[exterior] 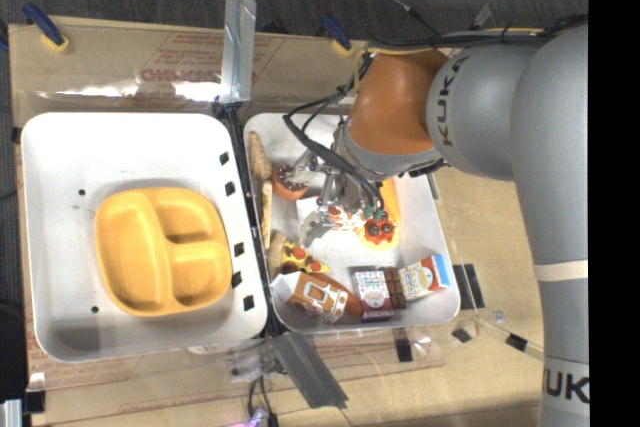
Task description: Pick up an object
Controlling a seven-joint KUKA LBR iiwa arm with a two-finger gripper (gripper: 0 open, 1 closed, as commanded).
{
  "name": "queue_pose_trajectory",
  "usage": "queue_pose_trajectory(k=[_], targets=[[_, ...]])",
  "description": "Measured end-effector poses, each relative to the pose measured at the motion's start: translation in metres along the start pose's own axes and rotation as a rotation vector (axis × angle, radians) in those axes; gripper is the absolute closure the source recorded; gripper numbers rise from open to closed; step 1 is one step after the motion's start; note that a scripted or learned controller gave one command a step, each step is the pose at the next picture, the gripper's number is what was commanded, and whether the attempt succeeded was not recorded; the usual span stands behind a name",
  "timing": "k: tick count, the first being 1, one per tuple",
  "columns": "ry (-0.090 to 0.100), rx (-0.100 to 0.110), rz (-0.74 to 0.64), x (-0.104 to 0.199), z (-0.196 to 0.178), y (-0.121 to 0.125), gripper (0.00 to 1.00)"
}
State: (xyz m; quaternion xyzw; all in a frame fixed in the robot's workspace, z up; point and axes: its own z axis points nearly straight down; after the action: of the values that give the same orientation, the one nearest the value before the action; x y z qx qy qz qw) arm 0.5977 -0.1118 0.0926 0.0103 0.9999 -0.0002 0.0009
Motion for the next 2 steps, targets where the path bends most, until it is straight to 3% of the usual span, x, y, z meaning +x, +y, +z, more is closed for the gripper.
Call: queue_pose_trajectory(k=[1,2], targets=[[-0.009,0.001,-0.004,-0.003,-0.014,0.001,1.00],[-0.016,0.003,-0.082,-0.049,-0.144,0.018,1.00]])
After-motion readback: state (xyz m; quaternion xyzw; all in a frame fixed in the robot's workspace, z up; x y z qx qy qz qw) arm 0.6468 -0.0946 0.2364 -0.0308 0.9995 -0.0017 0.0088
